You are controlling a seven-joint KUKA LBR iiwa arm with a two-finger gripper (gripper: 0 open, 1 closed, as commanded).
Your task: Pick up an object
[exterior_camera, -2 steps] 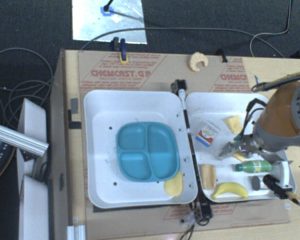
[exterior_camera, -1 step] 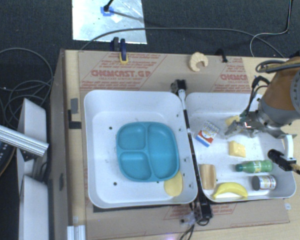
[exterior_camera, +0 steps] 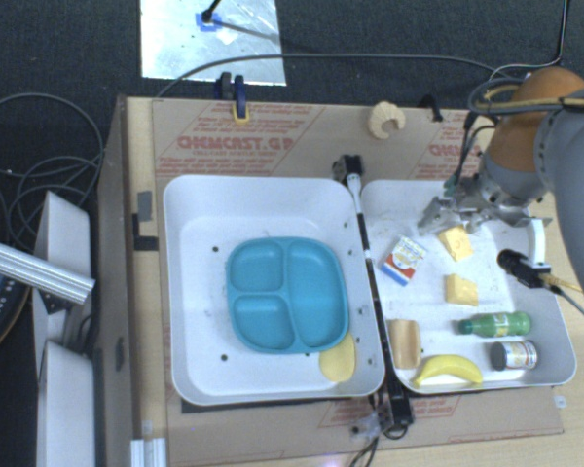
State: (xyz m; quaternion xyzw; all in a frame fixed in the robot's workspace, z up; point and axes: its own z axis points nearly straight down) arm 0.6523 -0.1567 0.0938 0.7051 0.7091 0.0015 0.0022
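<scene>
My gripper (exterior_camera: 454,218) hangs low over the far part of the right bin (exterior_camera: 563,331), its silver fingers spread open. A yellow cheese wedge (exterior_camera: 456,244) lies just in front of the fingertips, not between them. Nearby in the same bin lie a second cheese wedge (exterior_camera: 460,289) and a small red, white and blue carton (exterior_camera: 404,260). Along the near side lie a green bottle (exterior_camera: 493,324), a dark can (exterior_camera: 513,355), a banana (exterior_camera: 449,369) and a tan piece (exterior_camera: 404,342).
The left bin (exterior_camera: 190,261) holds a blue divided plate (exterior_camera: 286,294) and a yellow piece (exterior_camera: 339,361) at its near right corner. A divider rail (exterior_camera: 363,241) separates the bins. A black tool (exterior_camera: 522,267) juts from the arm over the right bin.
</scene>
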